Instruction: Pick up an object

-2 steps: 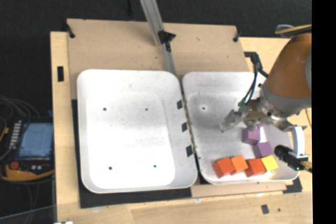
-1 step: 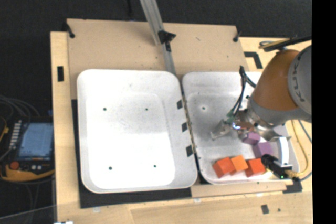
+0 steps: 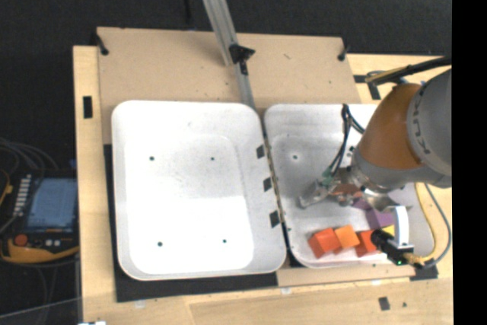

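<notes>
Blocks in orange [image 3: 325, 241] lie in a short row against the near wall of the right bin [image 3: 298, 135], closest to where I stand. They sit side by side, toward that bin's right corner. Just behind them is a small purple piece [image 3: 377, 216], with a bit of yellow [image 3: 388, 228] touching it on the near side; I cannot make out what either one is.

A little further in, and to the left of the purple piece, the gripper [image 3: 313, 196] hangs low over the middle of the right bin's floor, apart from the orange row. Whether its grip is released or clenched I cannot tell from this angle. The arm [image 3: 396, 137] rises behind it, its orange band broad and plain, with the grey body running off to the right.

The left bin [image 3: 190, 186] sits beside the right one, their walls almost touching, and its white floor shows four small dark dots. Both rest on the pale wooden counter [image 3: 221, 65]. Off the counter's left side stands a small box with a blue screen [image 3: 50, 205]. At the far end a metal pole [image 3: 215, 0] slants down toward the gap between the bins.
</notes>
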Available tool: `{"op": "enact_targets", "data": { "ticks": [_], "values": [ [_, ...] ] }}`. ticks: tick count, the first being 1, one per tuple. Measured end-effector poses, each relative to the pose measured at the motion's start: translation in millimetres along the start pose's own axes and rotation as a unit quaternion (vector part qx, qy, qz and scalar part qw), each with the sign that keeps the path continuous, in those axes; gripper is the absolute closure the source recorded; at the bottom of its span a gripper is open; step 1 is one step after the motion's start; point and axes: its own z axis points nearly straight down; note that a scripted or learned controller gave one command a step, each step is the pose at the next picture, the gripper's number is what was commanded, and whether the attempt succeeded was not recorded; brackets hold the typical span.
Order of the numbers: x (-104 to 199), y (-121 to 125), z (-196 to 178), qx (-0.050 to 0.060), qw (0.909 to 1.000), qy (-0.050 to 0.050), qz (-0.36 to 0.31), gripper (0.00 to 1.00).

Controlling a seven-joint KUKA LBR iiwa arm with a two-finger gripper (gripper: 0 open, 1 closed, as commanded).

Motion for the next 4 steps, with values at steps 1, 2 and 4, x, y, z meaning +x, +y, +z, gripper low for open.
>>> {"op": "enact_targets", "data": {
  "ticks": [1, 2, 4],
  "values": [
    [-1, 1, -12, -0.002, 1.0000, 0.001, 0.004, 1.00],
    [5, -2, -60, -0.002, 1.0000, 0.001, -0.003, 1.00],
    [0, -3, -136, -0.002, 1.0000, 0.001, -0.004, 1.00]
  ]
}}
